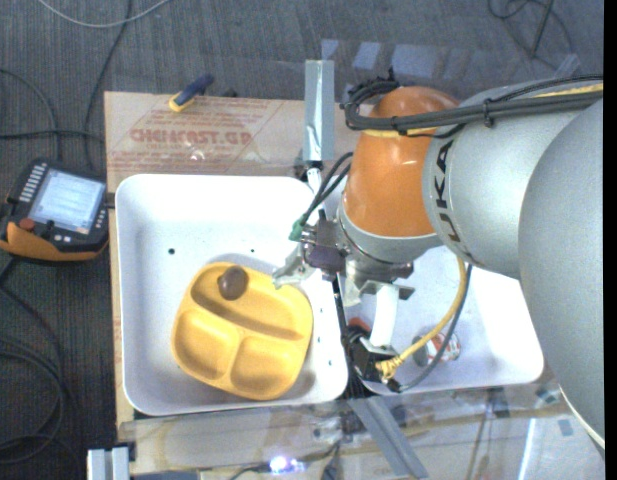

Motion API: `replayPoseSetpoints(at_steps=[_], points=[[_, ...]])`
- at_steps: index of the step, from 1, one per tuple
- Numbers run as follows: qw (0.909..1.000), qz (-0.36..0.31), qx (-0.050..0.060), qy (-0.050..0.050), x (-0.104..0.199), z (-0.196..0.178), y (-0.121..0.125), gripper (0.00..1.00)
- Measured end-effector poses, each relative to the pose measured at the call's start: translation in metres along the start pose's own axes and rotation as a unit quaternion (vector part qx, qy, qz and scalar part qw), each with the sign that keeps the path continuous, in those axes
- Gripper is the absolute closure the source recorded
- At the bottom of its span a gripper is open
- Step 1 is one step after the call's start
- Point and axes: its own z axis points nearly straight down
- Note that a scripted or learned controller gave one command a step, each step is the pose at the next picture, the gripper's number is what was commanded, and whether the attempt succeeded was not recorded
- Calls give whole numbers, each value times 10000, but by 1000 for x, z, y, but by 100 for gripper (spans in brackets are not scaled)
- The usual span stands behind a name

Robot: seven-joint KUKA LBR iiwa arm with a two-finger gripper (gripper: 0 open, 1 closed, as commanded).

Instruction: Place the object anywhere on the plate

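My gripper [291, 271] hangs over the right rim of the yellow plate [245, 333] in the left bin [148, 218]; whether it is apart or together, I cannot tell. A small brown object [232, 283] rests in the plate's upper compartment.

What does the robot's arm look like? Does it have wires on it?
The arm is big, round and shiny silver-grey, with a bright orange band above the wrist and dark letters on its side. Black cables loop over the top, and a yellow cable curls down near the wrist.
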Motion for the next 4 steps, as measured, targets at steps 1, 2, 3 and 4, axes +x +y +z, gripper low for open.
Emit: replayPoseSetpoints(at_steps=[1,2,3,4], points=[[9965,839,-21,-17,57,-69,10,0],[9996,291,-12,-27,60,-10,76,0],[9996,282,1,-53,60,-18,76,100],[9939,-1102,-10,-18,63,-30,60,100]])
